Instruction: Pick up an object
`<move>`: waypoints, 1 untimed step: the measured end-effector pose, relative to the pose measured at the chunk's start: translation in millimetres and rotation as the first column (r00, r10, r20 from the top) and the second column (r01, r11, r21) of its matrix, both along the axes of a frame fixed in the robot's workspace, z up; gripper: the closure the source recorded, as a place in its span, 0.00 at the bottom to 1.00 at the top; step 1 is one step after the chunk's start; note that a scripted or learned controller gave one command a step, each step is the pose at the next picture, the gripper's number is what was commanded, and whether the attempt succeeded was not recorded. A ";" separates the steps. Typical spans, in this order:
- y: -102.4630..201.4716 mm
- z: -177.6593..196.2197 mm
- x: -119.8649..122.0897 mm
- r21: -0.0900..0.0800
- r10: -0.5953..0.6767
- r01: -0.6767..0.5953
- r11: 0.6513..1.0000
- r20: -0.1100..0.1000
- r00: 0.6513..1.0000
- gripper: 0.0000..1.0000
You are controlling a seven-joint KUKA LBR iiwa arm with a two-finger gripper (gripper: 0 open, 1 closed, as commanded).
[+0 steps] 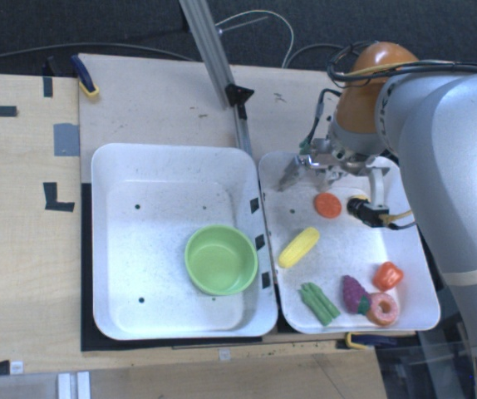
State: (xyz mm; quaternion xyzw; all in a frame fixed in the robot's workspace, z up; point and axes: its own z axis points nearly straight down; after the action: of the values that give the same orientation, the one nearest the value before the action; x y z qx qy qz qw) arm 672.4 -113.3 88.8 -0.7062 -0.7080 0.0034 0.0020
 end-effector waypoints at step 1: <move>0.9 10.3 0.0 0.001 0.002 -0.002 1.000 0.000 1.000 1.00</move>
State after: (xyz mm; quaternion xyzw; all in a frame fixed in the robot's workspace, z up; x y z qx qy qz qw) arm 672.4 -112.4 99.0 -0.7056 -0.7086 0.0030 0.0021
